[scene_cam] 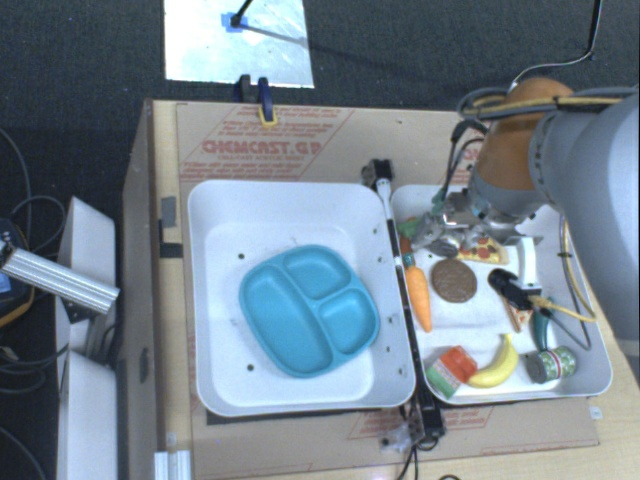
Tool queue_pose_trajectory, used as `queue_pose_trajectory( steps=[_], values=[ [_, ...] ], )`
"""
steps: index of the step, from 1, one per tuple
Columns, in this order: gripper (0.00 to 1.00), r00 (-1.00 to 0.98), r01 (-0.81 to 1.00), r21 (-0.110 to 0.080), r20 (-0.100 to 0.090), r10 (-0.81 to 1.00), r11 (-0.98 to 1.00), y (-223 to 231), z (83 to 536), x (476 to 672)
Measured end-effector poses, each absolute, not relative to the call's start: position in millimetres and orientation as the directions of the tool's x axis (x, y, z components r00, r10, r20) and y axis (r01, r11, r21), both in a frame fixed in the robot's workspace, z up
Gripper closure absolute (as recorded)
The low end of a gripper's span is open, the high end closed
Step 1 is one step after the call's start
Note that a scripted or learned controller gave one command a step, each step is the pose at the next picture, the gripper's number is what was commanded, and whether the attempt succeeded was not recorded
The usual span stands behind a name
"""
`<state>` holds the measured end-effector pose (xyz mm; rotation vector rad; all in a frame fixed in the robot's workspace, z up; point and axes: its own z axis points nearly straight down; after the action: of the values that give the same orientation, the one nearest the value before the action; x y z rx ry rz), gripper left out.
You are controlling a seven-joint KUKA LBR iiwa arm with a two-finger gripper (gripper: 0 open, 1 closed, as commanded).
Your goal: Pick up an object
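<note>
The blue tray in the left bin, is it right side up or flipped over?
Right side up: the blue tray lies flat in the left bin, its three compartments facing up, nothing in them.

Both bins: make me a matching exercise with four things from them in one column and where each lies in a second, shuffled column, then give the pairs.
Things:
1. blue divided plate
2. carrot
3. banana
4. brown round patty

Places:
A. near the front edge of the right bin, beside a red and white item
B. alone in the left bin
C. middle of the right bin, just below the gripper
D. along the right bin's left wall, next to the divider

Pairs: 1-B, 2-D, 3-A, 4-C
</note>
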<state>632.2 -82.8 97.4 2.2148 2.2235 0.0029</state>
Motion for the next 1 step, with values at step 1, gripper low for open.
queue_pose_trajectory(
  steps=[1],
  values=[
    [0.00, 0.000, 1.000, 0.005, -0.003, 1.000, 0.000, -97.3, 85.9, 557.4]
  ],
)
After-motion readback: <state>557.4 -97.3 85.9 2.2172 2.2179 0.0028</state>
